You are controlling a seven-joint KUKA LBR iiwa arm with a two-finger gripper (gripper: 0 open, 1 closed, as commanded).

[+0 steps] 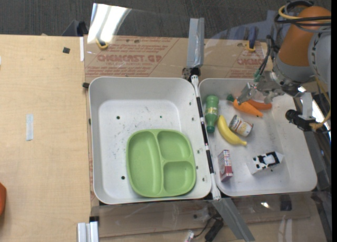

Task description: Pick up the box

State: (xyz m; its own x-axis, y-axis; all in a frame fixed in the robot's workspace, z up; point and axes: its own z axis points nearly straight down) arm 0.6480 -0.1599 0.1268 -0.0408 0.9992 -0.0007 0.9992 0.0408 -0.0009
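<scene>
White left bin: I see it beside the right one, their inner walls touching along the middle.
Green tray: a three-compartment plate lying flat in the near half of the left bin, towards its right wall.
White right bin: it carries all the small items I can make out.
Green bottle: lying against the right bin's left wall, cap towards the far side.
Box: the red and white carton I am after lies flat near the front-left corner of the right bin, just below the banana's near end, well apart from the gripper.
Banana: slanted just right of the bottle, touching or nearly touching the can.
Can: on its side, just right of the banana.
Carrot: an orange piece at the far side of the bin, right under the gripper.
Black and white item: near the bin's front right; I cannot tell what it is.
Gripper: low over the carrot at the far side; I cannot tell how the jaws stand.
</scene>
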